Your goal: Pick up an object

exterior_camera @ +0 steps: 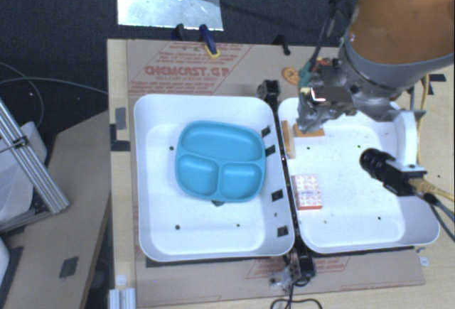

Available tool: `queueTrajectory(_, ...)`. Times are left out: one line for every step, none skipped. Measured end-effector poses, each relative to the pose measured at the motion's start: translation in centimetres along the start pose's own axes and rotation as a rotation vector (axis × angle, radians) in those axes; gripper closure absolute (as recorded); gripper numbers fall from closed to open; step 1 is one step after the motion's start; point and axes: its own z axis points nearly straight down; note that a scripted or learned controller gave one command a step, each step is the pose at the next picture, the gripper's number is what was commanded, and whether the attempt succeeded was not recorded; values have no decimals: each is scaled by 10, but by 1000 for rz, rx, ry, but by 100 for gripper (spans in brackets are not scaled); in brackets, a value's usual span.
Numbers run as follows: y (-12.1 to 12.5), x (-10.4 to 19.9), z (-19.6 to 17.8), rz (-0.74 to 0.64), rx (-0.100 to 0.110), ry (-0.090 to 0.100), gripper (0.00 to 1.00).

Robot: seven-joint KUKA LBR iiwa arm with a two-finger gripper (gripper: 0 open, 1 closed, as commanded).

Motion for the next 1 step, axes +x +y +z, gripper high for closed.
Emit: queueTrajectory(0, -18, -46, 7, -2, 0, 100)
